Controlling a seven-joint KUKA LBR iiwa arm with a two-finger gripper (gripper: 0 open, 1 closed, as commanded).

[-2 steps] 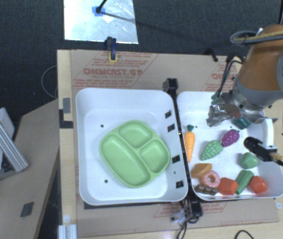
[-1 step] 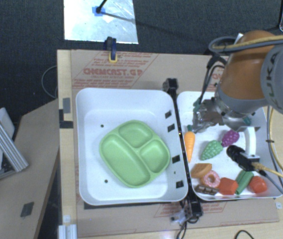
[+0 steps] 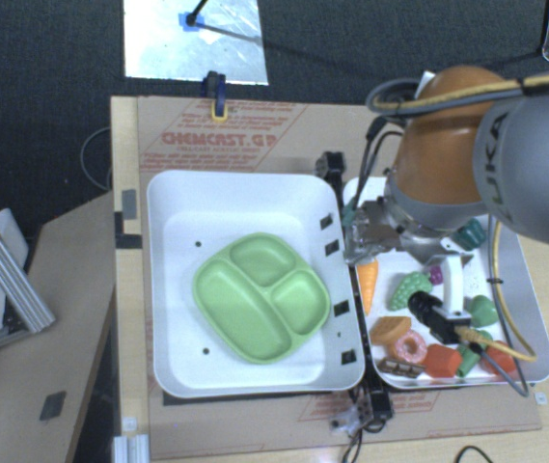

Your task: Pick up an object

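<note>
My gripper (image 3: 357,243) hangs over the left edge of the right bin (image 3: 535,328), close to the divider between the two bins. Just below it lies an orange carrot (image 3: 367,281). Nearby are a green leafy toy (image 3: 410,288), a small purple piece (image 3: 436,276) and a white piece (image 3: 454,280). At the bin's front edge sit a brown bread piece (image 3: 389,330), a pink donut (image 3: 410,347) and a red block (image 3: 441,360). The wide grey and orange wrist hides the back of this bin. Nothing shows between the gripper's tips.
The left bin (image 3: 182,230) holds a green divided plate (image 3: 260,297). A teal toy (image 3: 470,233) peeks out beside the wrist, and a green piece (image 3: 484,310) and an orange-red piece (image 3: 502,358) lie at the right bin's front right. A yellow clamp (image 3: 218,99) sits behind the bins.
</note>
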